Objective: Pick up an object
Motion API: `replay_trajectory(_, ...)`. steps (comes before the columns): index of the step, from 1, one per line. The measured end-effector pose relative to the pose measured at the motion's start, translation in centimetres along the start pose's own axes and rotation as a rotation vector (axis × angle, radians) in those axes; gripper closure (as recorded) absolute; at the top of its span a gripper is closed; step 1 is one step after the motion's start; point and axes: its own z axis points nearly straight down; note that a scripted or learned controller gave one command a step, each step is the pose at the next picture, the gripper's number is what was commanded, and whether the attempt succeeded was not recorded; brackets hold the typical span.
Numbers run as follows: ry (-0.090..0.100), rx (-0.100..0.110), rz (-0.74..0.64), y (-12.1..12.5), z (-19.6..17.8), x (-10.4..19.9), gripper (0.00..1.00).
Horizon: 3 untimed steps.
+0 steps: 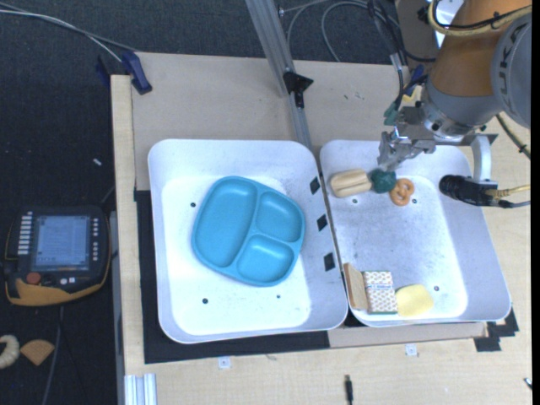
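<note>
- A grey robot arm with an orange band enters from the upper right of the frame and reaches down into the right bin, one of two shallow white bins side by side on a wooden bench.
- The gripper sits low over the upper part of the right bin, just above a small teal object. This placement suggests the teal object is what it is trying to pick up.
- Whether the gripper is spread, pressed together or pinching the teal object cannot be told; the tip is dark and small, and blends into what lies beneath it.
- Touching or nearly touching the teal object on its left is a tan bread roll; just to its right lies a small orange pretzel-shaped toy. The three sit crowded together, so a grab could catch or nudge a neighbour.
- At the lower edge of the right bin, well apart from the gripper, lie a patterned packet and a pale yellow lump.
- The left bin holds a blue divided plate, lying flat near the middle.
- The shape of the teal object is hard to make out, partly covered by the gripper.
- A handheld control screen rests on the dark floor at the left of the frame.
</note>
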Motion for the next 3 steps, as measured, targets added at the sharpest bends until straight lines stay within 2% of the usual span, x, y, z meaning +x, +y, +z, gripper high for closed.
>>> replay_trajectory(1,0.000,0.000,-0.001,-0.7,-0.7,6.2,1.00)
replay_trajectory(3,0.001,0.001,-0.001,-3.9,-2.1,16.0,1.00)
